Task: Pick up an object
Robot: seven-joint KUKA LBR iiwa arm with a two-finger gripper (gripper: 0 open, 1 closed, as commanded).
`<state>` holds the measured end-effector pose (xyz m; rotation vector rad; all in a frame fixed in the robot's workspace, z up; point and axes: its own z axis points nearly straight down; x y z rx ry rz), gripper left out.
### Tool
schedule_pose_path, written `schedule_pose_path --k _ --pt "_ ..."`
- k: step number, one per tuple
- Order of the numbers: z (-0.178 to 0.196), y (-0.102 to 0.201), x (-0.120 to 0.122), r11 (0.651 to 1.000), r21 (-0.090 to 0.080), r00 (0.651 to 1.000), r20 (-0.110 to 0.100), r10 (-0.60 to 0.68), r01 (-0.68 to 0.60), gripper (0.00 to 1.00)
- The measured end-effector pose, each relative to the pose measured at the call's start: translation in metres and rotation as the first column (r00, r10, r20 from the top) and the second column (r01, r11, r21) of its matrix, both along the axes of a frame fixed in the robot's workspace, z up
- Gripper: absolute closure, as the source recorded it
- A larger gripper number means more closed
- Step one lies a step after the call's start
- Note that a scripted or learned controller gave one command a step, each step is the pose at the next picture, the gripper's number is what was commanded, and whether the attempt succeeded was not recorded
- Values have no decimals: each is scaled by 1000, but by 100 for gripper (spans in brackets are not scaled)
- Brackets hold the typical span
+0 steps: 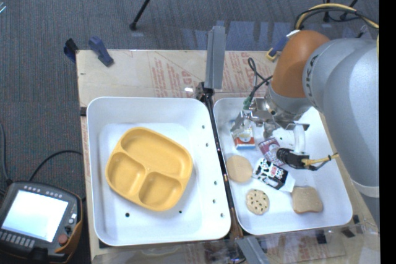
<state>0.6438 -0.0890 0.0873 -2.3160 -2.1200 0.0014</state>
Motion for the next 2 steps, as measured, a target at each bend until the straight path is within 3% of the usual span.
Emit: schedule_pose_path --k 1,2 --pt "10 0 0 1000 1 1000 -2 0 0 100" --pt "127 40 3 992 -1 992 12 124 -124 100"
